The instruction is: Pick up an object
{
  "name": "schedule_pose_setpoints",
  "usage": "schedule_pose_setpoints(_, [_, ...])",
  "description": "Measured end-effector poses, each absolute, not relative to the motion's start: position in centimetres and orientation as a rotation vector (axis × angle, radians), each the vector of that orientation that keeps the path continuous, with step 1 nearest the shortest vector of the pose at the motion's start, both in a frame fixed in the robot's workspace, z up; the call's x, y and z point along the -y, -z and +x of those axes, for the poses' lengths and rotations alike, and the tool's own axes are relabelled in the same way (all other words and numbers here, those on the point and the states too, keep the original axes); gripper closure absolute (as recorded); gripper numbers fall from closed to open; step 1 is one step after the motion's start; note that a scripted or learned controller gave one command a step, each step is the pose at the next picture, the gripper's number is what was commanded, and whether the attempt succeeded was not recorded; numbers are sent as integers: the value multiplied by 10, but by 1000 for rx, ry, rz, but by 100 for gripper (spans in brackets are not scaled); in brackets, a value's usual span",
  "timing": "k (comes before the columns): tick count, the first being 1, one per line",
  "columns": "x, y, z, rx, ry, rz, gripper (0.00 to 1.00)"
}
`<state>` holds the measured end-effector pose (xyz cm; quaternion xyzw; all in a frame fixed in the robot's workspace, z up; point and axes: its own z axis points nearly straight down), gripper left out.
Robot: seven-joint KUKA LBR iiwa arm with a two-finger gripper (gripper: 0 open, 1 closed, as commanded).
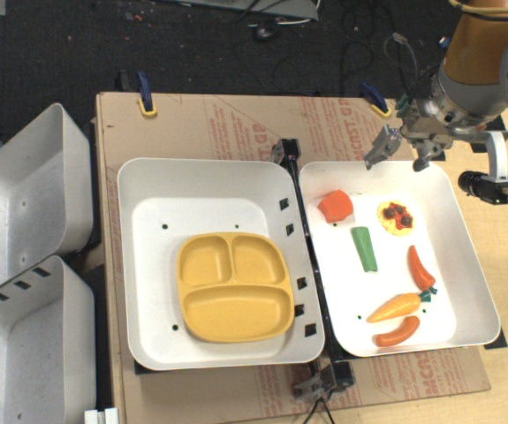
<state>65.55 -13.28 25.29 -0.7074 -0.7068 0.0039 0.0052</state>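
Toy foods lie in the right bin (466,237), and above its far edge we see the gripper (404,151) hanging with fingers (379,148) spread apart and nothing between them. Closest below it are a red-orange tomato (335,206) and a small yellow pizza slice with dark toppings (396,217), then a green stick (364,248), a red chili (420,268), an orange carrot (397,306) and a red sausage (397,331). A yellow divided plate (234,286) sits in the left bin (147,237); red print on the cardboard (236,131) beneath is too faint for us to read.

Arm (488,34) cut off, perhaps mid-link, at upper right corner.
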Motion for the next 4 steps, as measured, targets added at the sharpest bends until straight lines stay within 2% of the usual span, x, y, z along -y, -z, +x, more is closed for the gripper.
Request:
schedule_pose_setpoints(1, [132,-261,658,2223,0,-2220,0])
schedule_pose_setpoints(3, [133,-154,652,2219,-5,-2219,0])
schedule_pose_setpoints(4, [131,-97,652,2221,11,-2223,0])
